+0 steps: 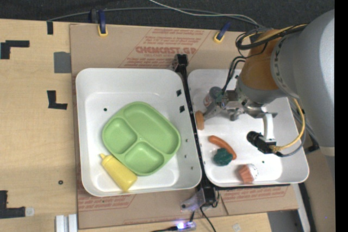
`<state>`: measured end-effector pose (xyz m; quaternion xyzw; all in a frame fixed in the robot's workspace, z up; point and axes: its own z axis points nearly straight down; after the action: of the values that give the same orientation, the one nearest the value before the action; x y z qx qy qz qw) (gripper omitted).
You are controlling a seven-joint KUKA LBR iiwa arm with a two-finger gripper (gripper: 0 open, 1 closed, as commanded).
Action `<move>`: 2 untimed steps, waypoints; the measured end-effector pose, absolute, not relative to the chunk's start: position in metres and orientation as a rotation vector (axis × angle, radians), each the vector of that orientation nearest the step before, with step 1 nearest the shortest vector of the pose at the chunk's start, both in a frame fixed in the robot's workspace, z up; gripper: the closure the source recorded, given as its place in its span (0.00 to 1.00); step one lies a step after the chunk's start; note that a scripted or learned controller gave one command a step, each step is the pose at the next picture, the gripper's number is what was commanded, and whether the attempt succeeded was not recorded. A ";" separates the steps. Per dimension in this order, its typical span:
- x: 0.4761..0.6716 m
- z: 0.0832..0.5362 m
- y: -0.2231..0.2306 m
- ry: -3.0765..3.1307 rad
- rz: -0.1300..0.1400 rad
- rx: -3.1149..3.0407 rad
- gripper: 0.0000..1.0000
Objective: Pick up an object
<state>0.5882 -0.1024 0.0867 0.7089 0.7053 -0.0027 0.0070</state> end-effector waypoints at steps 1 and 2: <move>0.588 0.097 -0.098 2.217 -0.005 2.220 1.00; 0.589 0.139 -0.098 2.222 0.002 2.219 1.00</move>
<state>0.5887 -0.0976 0.1393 0.7067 0.7076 0.0007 0.0007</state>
